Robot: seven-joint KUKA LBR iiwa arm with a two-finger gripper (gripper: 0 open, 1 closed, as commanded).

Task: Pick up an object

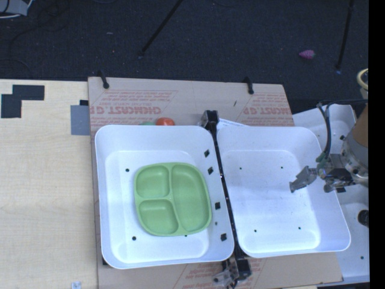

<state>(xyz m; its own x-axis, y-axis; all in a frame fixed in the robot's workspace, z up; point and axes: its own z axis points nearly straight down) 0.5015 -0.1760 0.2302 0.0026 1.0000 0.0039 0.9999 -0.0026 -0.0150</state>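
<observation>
A light green plate point(173, 198) with three compartments lies flat in the middle of the left white bin point(117, 143). My gripper point(315, 183) hangs over the right edge of the right white bin point(264, 140), far to the right of the plate. It looks open, with only white bin floor showing between its fingers. The arm comes in from the right edge of the view.
A small red-orange object point(164, 122) with a bit of green beside it peeks out behind the left bin's back rim. A black divider bar point(219, 185) runs between the two bins. Both bins rest on cardboard point(180, 101), with a wooden bench top point(42, 185) to the left.
</observation>
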